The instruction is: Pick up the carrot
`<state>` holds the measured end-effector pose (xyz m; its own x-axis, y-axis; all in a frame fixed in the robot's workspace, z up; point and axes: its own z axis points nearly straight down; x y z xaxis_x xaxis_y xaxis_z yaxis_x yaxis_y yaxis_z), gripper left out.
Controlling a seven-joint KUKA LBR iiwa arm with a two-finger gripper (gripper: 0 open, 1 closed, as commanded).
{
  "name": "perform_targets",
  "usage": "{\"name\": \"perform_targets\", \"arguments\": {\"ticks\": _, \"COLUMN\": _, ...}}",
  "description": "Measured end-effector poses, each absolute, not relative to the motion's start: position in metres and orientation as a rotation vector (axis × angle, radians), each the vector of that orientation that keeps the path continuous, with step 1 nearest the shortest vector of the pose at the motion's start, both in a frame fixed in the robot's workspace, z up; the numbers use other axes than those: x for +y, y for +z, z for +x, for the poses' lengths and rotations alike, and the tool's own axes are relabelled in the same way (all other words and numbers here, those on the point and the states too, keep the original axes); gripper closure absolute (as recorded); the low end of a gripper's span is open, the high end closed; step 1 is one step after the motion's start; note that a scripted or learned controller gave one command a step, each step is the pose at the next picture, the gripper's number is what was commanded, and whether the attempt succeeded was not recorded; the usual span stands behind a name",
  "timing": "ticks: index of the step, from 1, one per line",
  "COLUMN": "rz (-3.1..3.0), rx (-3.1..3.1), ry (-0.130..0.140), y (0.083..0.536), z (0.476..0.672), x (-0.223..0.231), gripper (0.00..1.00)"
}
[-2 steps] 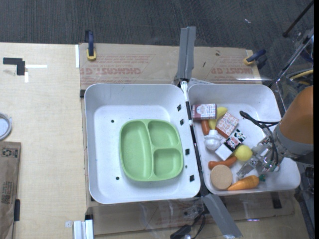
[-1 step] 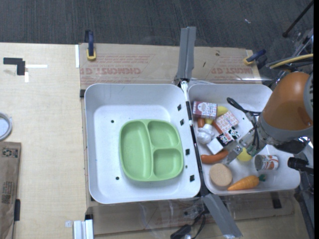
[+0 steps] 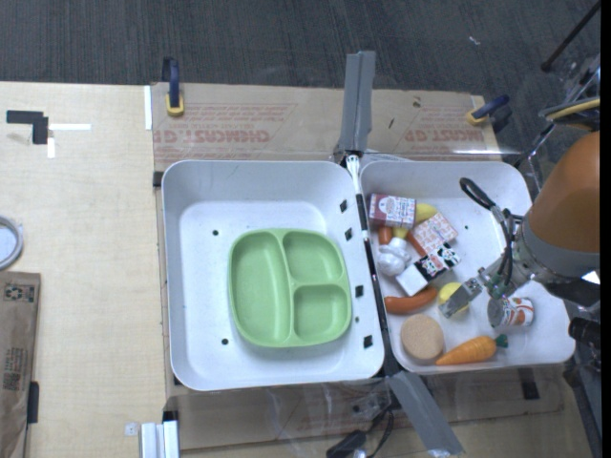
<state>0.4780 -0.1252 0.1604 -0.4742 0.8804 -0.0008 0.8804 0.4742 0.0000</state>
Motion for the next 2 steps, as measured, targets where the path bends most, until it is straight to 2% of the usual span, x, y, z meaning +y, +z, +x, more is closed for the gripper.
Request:
{"name": "perform_targets", "arguments": {"ticks": 1, "rz": 1.722, "rx": 2.621, "ry": 0.004, "y": 0.0949, "z": 0.4796, "x": -0.1028, "gripper": 0.00}}
{"name": "perform_targets", "arguments": {"ticks": 2, "rz": 1.728, "rx": 2.623, "ry": 0.000, "y": 0.1014, "z": 0.4782, "x": -0.1035, "gripper": 1.00}}
